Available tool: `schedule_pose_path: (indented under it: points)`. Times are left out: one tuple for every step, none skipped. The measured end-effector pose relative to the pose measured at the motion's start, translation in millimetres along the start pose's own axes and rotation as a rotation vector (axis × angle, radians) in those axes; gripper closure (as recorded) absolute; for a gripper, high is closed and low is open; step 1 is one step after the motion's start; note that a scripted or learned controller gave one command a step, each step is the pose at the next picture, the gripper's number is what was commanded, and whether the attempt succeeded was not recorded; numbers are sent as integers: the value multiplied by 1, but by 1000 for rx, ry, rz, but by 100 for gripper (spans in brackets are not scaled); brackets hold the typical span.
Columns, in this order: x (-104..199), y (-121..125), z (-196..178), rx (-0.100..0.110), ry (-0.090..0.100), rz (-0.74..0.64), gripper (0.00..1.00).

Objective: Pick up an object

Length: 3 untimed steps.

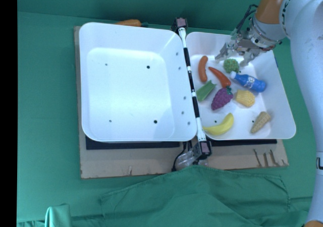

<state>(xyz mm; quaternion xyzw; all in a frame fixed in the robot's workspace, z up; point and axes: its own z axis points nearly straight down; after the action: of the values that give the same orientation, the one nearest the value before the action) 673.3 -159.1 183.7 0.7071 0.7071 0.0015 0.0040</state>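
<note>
My gripper (pixel 233 58) hangs over the back of the right bin (pixel 282 115), open, its fingers (pixel 222 53) spread to either side of a small green broccoli (pixel 231 65) just below them. Nothing sits between the fingers. Close by lie a blue bottle (pixel 250 82), a red chili (pixel 220 76) and an orange-red sausage (pixel 203 68). Further forward are purple grapes (pixel 222 98), a yellow corn cob (pixel 245 98), a green pepper piece (pixel 205 91), a banana (pixel 219 126) and a tan corn cob (pixel 261 121).
The left bin (pixel 96 39) stands beside the right one, split from it by a black-and-white bar (pixel 191 82). An orange object (pixel 128 22) lies behind the left bin. Green cloth (pixel 197 195) bunches up at the front of the bench.
</note>
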Motion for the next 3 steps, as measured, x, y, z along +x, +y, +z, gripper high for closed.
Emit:
schedule_pose_path:
  points:
    - [-2, 0, -18, -8, -3, 4, 100]
    - [48, 15, -100, -6, 2, -3, 100]
    - [-16, -16, -186, -8, -4, 9, 100]
